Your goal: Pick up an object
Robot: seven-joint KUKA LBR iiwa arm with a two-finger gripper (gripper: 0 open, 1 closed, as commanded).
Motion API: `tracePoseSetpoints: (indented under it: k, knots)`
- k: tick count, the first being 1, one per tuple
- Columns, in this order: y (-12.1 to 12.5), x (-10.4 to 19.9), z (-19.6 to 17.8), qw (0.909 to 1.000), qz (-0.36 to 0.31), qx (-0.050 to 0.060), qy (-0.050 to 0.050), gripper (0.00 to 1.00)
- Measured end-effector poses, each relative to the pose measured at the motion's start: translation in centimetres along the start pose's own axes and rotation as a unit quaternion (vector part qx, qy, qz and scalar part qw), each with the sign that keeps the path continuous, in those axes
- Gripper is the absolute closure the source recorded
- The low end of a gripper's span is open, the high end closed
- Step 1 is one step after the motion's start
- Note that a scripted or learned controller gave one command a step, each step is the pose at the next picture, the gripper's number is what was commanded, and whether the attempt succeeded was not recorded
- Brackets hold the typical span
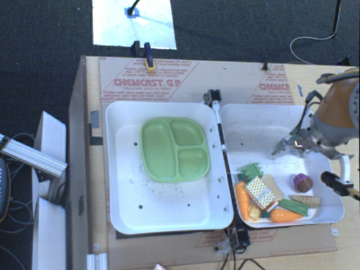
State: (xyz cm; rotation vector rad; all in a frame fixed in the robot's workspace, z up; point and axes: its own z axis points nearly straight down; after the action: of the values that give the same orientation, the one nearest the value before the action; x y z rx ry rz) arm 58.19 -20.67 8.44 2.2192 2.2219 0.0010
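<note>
Toy food pile (270, 198) heaped at right bin (253, 122) front edge, untouched. Gripper (295, 145) poised above bin, nothing seen held; finger state cannot be told. Pick not yet made.

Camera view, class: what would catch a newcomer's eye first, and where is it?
The green divided plate stands out, lying in the middle of the left bin. Next comes the colourful heap of toy food, with orange carrots and a purple piece, crowded in the right bin's near corner. The arm's gripper hangs over that bin from the right.
</note>
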Motion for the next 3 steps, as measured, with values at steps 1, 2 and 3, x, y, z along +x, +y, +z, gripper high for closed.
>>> tracePoseSetpoints:
  k: [1,2,3]
  knots:
    - [0.1,0.0,-1.1,1.0,-0.001,-0.002,-0.001,1.0]
    - [-6.4,0.1,-7.9,1.0,0.0,-0.001,0.0,1.0]
    - [-9.5,0.0,-11.2,1.0,0.0,0.0,0.0,1.0]
